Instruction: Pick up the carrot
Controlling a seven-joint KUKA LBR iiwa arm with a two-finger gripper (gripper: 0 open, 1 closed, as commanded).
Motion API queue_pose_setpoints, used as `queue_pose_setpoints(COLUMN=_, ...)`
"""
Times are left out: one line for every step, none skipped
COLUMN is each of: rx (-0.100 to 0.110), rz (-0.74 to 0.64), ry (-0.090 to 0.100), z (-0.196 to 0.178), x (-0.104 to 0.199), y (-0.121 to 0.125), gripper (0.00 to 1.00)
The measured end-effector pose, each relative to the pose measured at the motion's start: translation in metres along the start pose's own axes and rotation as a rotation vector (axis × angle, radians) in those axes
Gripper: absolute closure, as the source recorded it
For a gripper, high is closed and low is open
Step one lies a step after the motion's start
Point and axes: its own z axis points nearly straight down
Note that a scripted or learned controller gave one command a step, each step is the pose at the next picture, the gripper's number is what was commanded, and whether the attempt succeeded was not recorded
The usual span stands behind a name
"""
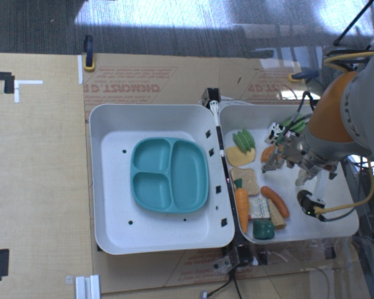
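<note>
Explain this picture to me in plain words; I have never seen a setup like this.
One camera looks down at a slant on a bench with two shallow white bins. The grey arm with an orange band, entering from the right, is a robot; its pincer hangs low over the right bin. The left bin holds a teal divided plate. The right bin holds toy food: the carrot it should pick up, lying by the dividing wall, a sausage, bread and green pieces.
</note>
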Motion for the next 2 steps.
queue_pose_setpoints(rx=-0.002, rz=-0.068, ry=0.003, z=-0.092, x=0.059, y=-0.103, gripper=0.0)
queue_pose_setpoints(rx=-0.003, rz=-0.105, ry=0.002, z=-0.092, x=0.085, y=-0.113, gripper=0.0)
